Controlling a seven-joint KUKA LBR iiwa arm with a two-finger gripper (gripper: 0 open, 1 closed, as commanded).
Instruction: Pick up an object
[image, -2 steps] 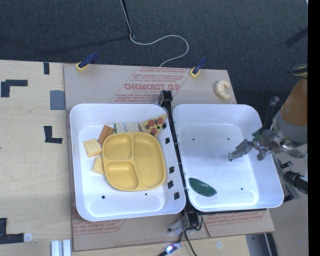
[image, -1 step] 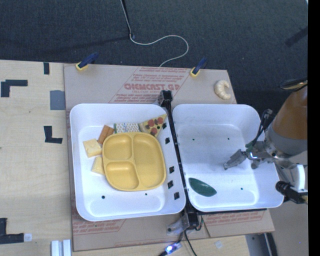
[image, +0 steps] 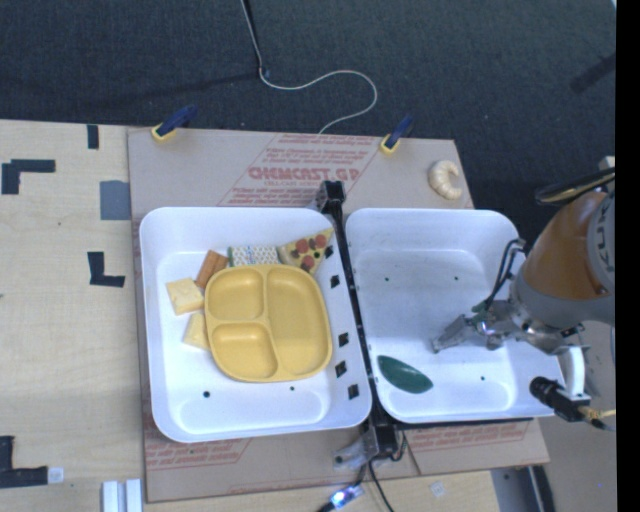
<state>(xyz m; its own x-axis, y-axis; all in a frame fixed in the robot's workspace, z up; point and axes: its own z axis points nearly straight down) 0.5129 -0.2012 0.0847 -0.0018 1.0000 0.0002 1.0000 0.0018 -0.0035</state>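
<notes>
A flat dark green object (image: 404, 375) lies in the right bin (image: 430, 225), near its front left corner. My gripper (image: 446, 340) hangs low over the right bin's floor, pointing left, a little right of and behind the green object and apart from it. Nothing shows in its grasp. The left bin (image: 160, 330) holds a yellow divided plate (image: 268, 322). Around the plate's back and left lie a tan square piece (image: 184, 296), a brown piece (image: 211, 267), a patterned piece (image: 252, 256) and a pizza-like slice (image: 308, 248).
The grey and orange arm (image: 565, 265) covers the right bin's right wall. A cream curled item (image: 447, 178) rests on the cardboard behind that bin. Two clamps (image: 174, 122) (image: 397, 130) pin the cardboard's back edge, and a thin cable (image: 330, 85) loops behind them.
</notes>
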